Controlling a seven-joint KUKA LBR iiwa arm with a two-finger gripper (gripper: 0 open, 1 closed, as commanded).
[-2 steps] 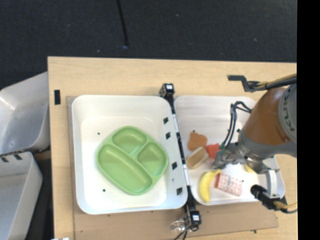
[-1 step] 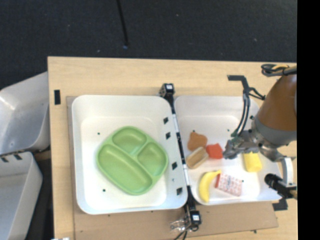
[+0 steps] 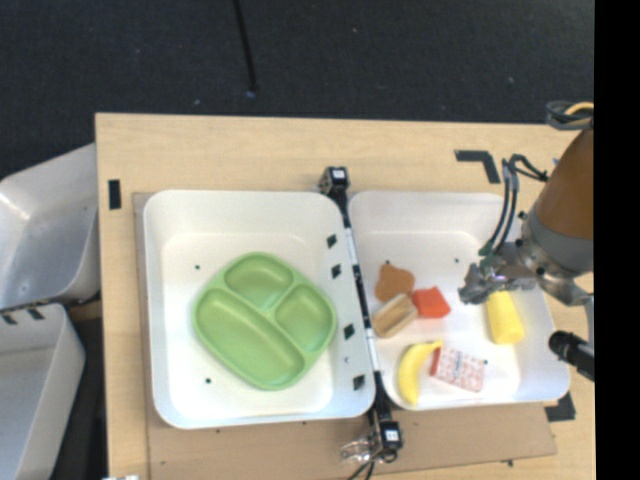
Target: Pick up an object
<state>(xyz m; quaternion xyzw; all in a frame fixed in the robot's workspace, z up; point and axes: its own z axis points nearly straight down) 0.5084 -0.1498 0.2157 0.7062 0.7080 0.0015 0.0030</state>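
My fingers [image 3: 482, 286], whose spread I cannot tell, hang beside the yellow cylinder [image 3: 504, 318]: likely light, smooth, rolls easily, best pinched across its middle.

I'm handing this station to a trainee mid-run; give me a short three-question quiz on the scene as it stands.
1. True or false: the green plate lies in the left bin.
2. Which item lies nearest the gripper? A) banana B) yellow cylinder C) red block
3. Fill in: the patterned packet lies just right of the ____.

Key: 1 true; 2 B; 3 banana.
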